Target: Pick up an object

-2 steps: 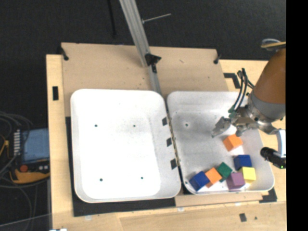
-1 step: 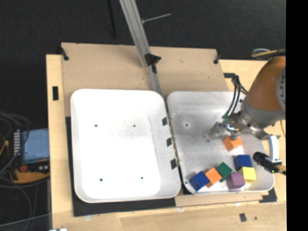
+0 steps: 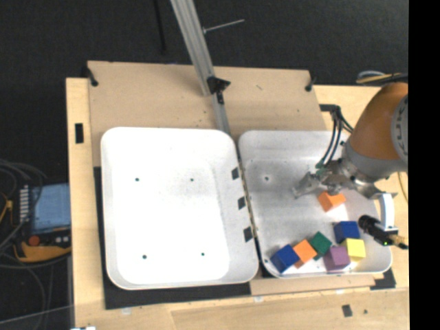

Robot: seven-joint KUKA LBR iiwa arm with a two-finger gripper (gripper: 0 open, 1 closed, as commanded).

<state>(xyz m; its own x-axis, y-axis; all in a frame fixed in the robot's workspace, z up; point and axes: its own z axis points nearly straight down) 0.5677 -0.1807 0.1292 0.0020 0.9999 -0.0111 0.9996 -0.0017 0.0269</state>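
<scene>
Arm over right bin [image 3: 275, 150], gripper [image 3: 328, 184] low near bin's right edge, just above orange cube [image 3: 332, 200]; fingers' spread – cannot tell, wrist hides them. Cube not visibly held. Other blocks bunched along bin's near edge: blue [image 3: 283, 258], orange [image 3: 304, 251], green [image 3: 320, 242], purple [image 3: 337, 257], yellow [image 3: 355, 248], dark blue [image 3: 346, 230]. Left bin [image 3: 172, 205] beside it. Cube likely light, rigid, smooth-faced; grip two opposite flat faces, squarely, or it may slip
</scene>
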